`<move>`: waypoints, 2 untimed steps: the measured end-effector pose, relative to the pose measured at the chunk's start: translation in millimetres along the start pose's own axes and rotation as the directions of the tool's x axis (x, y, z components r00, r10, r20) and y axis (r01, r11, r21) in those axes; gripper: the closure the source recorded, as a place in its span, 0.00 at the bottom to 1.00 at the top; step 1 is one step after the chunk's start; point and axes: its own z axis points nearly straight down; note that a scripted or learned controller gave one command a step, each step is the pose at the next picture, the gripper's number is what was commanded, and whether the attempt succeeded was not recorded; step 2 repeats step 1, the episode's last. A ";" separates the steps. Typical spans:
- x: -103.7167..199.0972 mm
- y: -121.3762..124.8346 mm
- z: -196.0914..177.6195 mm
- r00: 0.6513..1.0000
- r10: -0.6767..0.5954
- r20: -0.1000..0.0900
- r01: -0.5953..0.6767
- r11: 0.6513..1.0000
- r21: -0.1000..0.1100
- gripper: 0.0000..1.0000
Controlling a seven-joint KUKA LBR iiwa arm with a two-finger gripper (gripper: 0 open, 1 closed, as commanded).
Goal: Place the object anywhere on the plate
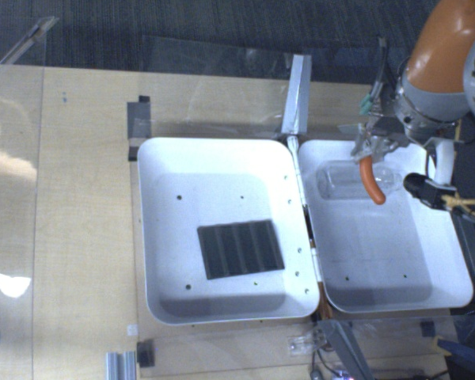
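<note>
The pincer (370, 150) hangs over the far part of the right bin (396, 279), its fingers closed on the upper end of an orange sausage-shaped object (371, 180), which droops from them at a slight slant, its lower end pointing toward the near right. The object sits above the white floor of that bin, near the far wall, and whether its lower tip touches the floor cannot be told. Just beside it, to the left, lies a clear, glassy item (342, 181) on the bin floor, faint against the white; its exact form is hard to make out. The plate (241, 248), a dark ribbed rectangle, lies flat in the left bin (166, 212), a little toward the near side of that bin's middle, well apart from the object and parted from it by the two walls where the bins meet. The arm (450, 46), grey with an orange band, comes in from the right above the right bin's far corner, with a black fitting (424, 187) standing out below the wrist. Both bins rest side by side on the pale wooden worktop (71, 228), and an upright metal bar (295, 93) stands behind the seam between them
</note>
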 end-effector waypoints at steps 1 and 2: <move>50.2 -47.4 44.2 0.998 0.064 0.000 -0.064 0.998 0.005 1.00; 50.2 -47.4 44.2 0.998 0.064 0.000 -0.064 0.998 0.005 1.00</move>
